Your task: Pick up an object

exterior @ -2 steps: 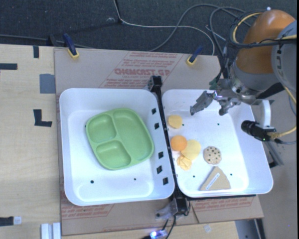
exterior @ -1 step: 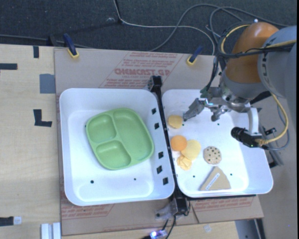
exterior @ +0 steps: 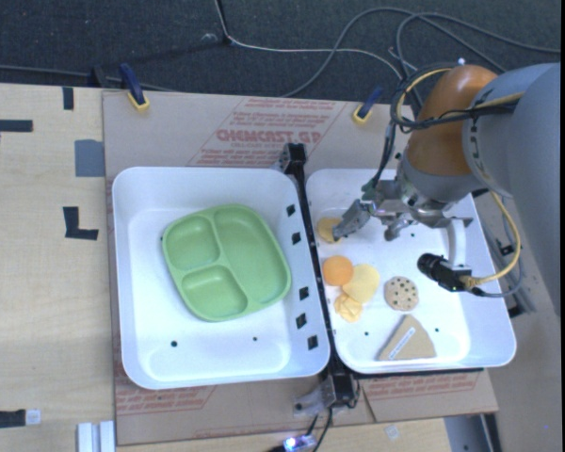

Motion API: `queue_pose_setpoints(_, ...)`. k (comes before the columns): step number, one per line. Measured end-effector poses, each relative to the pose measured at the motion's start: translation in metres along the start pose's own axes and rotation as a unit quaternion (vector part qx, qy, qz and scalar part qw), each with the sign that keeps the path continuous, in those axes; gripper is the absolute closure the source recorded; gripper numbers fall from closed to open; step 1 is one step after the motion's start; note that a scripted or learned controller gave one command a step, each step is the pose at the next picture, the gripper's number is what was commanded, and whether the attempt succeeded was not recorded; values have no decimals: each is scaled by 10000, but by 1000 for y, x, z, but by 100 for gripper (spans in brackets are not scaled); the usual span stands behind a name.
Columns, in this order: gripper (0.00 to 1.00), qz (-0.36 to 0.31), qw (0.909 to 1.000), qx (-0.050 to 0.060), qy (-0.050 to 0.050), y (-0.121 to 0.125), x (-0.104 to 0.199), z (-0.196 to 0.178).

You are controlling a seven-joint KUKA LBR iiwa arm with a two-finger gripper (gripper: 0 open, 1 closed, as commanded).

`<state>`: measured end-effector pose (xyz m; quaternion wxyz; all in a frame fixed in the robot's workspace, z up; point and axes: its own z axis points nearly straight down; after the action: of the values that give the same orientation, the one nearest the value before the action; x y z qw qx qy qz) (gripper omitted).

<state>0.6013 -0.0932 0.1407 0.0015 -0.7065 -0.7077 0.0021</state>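
Observation:
The right bin (exterior: 485,342) holds several toy foods: an orange disc (exterior: 337,270), a pale yellow piece (exterior: 363,282), a smaller yellow bit (exterior: 348,307), a chocolate-chip cookie (exterior: 401,293) and a tan sandwich wedge (exterior: 406,339). Another yellow piece (exterior: 327,229) lies at the bin's left wall. My gripper (exterior: 372,225) hangs low over the bin's upper left part, open, nothing between its fingers. Its left finger (exterior: 352,220) is right beside that yellow piece; whether they touch I cannot tell.
The left bin (exterior: 141,347) carries a green divided plate (exterior: 226,261). A black divider (exterior: 306,252) runs between the bins. Cables (exterior: 471,281) loop off the arm over the right bin's right side.

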Motion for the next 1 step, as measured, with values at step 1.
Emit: queue_pose_setpoints(1,0,2,10000,4,0,-1,1,54)
